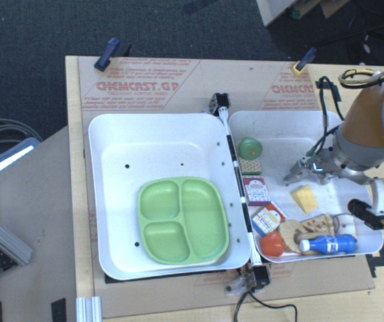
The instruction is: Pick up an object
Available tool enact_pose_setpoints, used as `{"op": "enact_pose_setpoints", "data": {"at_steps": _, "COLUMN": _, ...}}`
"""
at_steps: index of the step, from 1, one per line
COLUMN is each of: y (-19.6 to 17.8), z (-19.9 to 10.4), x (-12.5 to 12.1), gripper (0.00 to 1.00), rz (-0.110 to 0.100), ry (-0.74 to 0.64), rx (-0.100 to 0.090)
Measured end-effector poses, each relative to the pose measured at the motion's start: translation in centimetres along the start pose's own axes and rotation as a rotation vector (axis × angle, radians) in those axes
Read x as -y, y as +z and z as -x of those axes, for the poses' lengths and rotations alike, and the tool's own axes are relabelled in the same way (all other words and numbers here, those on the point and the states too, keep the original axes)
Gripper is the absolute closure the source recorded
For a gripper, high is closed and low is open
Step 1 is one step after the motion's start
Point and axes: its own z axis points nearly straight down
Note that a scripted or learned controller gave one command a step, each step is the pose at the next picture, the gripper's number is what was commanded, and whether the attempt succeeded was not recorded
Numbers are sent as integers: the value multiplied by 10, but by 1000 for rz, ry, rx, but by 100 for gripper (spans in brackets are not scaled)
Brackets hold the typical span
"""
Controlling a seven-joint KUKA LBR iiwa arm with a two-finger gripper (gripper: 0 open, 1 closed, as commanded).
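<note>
From my remote seat I judge the pick not yet made: the pincer [300, 171] hangs spread open and empty over the right bin [282, 123], the cheese [305, 198] lying just below it, a green ball [250, 147] farther to its left.

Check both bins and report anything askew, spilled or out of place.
Nothing looks spilled or damaged. The green divided plate lies flat in the left bin. In the right bin, the blue bottle lies on its side against the front wall, beside the red tomato; loosely jumbled, nothing hangs over a rim.
</note>
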Motion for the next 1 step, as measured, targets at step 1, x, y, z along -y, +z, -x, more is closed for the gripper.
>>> {"op": "enact_pose_setpoints", "data": {"at_steps": 1, "y": 0, "z": 3, "x": 42, "gripper": 0, "rz": 0, "ry": 1, "rx": 0}}
